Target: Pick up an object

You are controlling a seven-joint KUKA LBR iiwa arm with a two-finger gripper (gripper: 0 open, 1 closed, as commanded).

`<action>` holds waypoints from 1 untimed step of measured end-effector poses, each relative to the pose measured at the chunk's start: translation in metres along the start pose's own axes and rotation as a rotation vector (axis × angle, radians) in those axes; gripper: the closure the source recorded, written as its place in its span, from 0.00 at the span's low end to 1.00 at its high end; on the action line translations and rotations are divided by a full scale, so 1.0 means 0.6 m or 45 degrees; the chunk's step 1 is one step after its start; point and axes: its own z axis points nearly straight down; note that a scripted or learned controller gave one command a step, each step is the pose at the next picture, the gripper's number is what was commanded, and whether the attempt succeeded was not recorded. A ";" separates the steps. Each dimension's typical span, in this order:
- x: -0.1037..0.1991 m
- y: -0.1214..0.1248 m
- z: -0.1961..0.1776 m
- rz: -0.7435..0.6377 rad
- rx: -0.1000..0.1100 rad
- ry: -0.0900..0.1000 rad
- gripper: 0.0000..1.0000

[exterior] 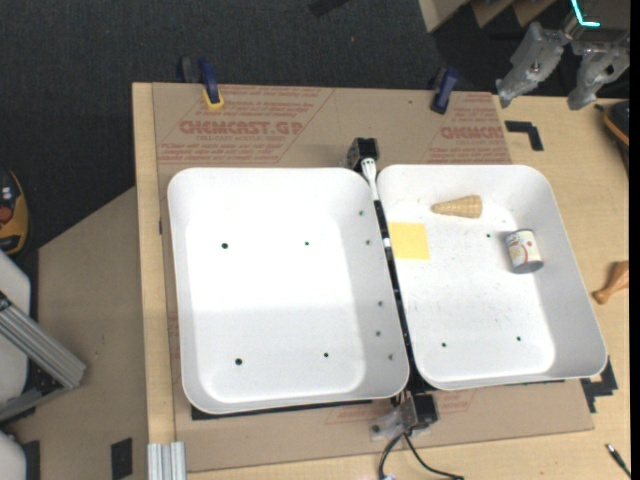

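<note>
Camera view, contents listed by count.

Bins, two, white, shallow, side by side on the table (300, 118). Left bin (200, 268): bare floor with small dark holes. Right bin (560, 298): three objects, all in its far half.

Cone (457, 207), one, tan, lying on its side near the far rim, point toward the left.

Square (409, 241), one, yellow, flat, just beside the bin's left wall, near the cone but apart from it.

Can (522, 250), one, small, silver with a red mark, lying on its side toward the right wall, apart from the cone.

Clamps, two, blue, at the table's far edge: one (208, 80) left, one (444, 90) right.

Tool (558, 76), one, grey, at the upper right, beyond the right bin's far corner and well apart from all three objects. Fingers spread, nothing between them.
</note>
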 end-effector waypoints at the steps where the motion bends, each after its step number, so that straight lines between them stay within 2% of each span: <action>1: 0.000 0.001 -0.019 -0.001 -0.007 -0.001 1.00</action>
